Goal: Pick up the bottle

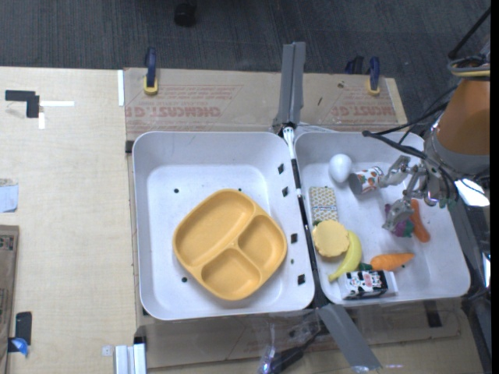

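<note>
The bottle (366, 180) is small, with a grey end and a red-and-white label. It lies on its side in the upper middle of the right bin (444, 287). My gripper (398, 188) reaches in from the right and hovers just to the right of the bottle. Its two metal fingers are spread, one up near the bottle's right end and one lower by the purple grapes (401, 227). The gripper is open and nothing sits between the fingers.
A white egg (340, 166) lies just left of the bottle. The right bin also holds a patterned block (323, 202), a yellow round piece (330, 238), a banana (348, 259), two carrots (392, 261) and a black-and-white carton (366, 284). The left bin holds a yellow divided plate (228, 244).
</note>
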You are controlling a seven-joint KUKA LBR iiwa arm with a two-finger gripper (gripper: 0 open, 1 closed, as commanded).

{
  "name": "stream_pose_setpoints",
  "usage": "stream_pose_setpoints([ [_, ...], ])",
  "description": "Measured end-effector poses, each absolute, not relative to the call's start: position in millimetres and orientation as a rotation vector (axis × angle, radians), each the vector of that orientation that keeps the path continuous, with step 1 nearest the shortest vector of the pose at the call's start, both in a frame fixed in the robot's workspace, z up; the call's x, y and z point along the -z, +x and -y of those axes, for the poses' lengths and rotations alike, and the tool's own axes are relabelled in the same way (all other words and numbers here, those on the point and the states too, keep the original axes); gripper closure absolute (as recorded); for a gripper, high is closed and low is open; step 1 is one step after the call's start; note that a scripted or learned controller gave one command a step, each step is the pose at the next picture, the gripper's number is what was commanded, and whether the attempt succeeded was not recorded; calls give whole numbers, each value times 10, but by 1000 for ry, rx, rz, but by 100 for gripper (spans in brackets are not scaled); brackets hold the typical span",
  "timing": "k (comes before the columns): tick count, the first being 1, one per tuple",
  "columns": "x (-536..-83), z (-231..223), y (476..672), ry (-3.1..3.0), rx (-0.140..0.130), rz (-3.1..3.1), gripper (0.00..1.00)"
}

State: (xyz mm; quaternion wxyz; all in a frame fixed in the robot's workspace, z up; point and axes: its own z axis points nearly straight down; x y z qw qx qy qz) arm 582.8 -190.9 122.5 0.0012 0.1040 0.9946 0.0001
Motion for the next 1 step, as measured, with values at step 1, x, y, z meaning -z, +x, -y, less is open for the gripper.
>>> stream_pose_setpoints([
  [1,-1896,1960,6353,408,-1,-3110,0],
])
